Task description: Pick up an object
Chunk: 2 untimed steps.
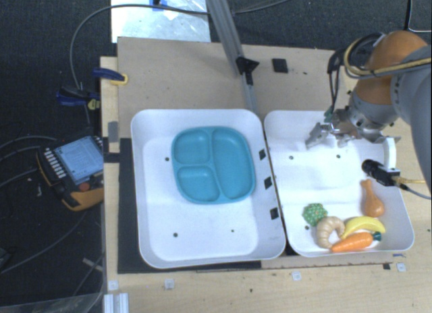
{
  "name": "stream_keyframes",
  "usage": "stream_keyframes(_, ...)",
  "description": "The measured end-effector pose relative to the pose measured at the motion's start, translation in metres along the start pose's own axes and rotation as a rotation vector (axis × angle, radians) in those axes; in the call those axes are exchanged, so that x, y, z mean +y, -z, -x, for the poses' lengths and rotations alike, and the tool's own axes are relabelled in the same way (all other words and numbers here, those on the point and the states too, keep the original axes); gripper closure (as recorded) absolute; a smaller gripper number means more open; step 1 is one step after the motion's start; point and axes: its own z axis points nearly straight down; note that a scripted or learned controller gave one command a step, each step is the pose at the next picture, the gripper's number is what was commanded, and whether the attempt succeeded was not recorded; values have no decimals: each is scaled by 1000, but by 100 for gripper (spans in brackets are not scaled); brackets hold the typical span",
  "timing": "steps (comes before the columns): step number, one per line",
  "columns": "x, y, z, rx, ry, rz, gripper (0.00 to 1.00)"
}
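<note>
Grey arm (395,96) low over the right bin's (297,170) far end, gripper (322,133) spread, empty.

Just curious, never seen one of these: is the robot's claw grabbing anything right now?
Gripper: over the right bin's bare upper part, nothing in it; open or closed cannot be told.

A robotics laboratory, seen from the camera fixed above my bench. My grey arm (398,89) with its orange band reaches over a bare board bench (182,69) bearing two shallow white bins (155,237), side by side. The right bin (405,237) contains toy food, the left a blue sectioned plate (213,164). On the dark carpet to the left lie loose cables (40,150), clamps (101,75) and a handheld control pendant (74,170).
</note>
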Motion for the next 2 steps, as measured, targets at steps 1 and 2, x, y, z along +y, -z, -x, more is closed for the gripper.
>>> stream_keyframes(1, 1, -27, 0, 0, 1, 1, 0)
stream_keyframes(2, 3, -13, 0, -2, 3, 8, 100)
